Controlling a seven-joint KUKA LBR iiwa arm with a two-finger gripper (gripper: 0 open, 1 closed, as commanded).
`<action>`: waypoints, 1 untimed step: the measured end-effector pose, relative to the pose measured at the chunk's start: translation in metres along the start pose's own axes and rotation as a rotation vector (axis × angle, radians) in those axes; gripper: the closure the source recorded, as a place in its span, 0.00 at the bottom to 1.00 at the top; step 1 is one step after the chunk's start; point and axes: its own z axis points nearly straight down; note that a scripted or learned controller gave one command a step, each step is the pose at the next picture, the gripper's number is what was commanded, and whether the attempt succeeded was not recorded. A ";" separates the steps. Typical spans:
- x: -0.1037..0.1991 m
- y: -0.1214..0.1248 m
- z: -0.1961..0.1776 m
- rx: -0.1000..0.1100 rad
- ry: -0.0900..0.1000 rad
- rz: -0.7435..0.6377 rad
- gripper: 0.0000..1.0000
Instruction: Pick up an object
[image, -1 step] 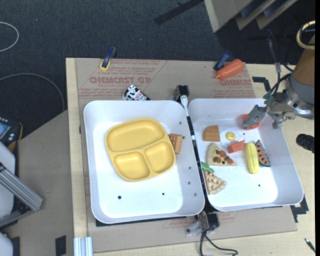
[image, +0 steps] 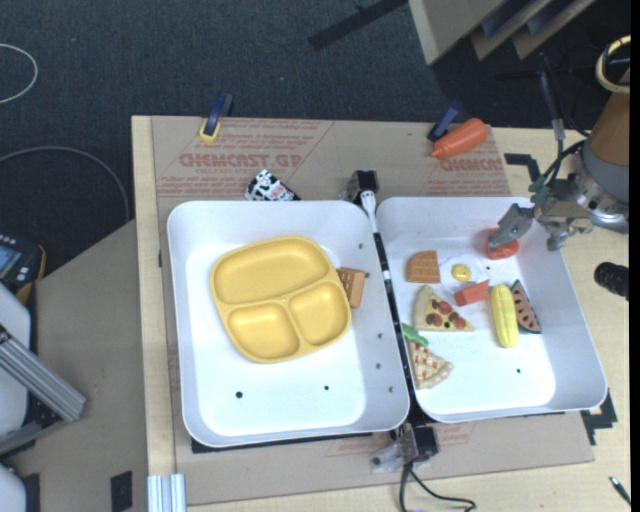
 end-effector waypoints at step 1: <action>-0.001 -0.004 0.043 0.004 0.001 0.000 0.00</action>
